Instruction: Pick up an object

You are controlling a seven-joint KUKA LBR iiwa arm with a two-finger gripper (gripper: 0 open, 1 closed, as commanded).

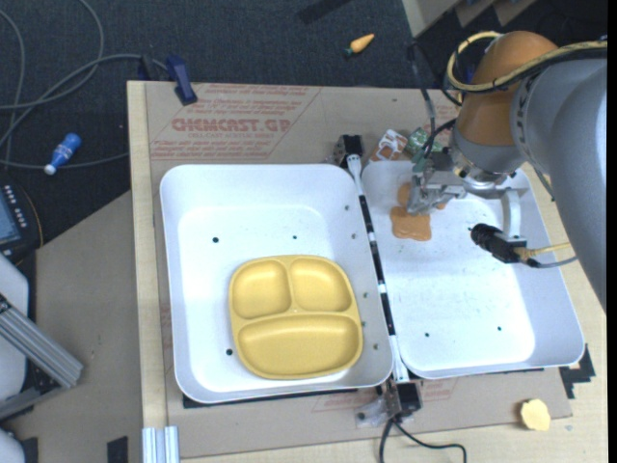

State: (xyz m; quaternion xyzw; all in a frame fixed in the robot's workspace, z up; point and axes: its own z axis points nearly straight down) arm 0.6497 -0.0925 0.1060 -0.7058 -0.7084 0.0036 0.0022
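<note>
Gripper [421, 201] sits low in the right bin [482, 340], near that bin's far left corner. It is directly over the upper edge of a flat orange-brown piece [413, 227]. From this angle I cannot tell whether the gripper is spread or pressed together, nor whether it pinches the piece or only meets it. The piece lies on the bin floor, close to the divide between the bins.

A crumpled wrapper [390, 145] lies at the far left corner of the right bin, just beyond the gripper.

Left bin [188, 210]: a yellow divided plate [294, 316] lies flat in the near half, three compartments facing up.

Worktop [241, 114]: brown board with red lettering under both bins. A blue clip [180, 79] is at its far left edge. A small yellow lump [534, 414] lies on the board near the right bin's near right corner.

Room: dark carpeted floor [241, 17] around the worktop. A small blue bottle [64, 150] lies on the floor to the left, among loose grey cables [58, 22]. A small orange bit [362, 42] lies on the floor beyond the worktop.
</note>
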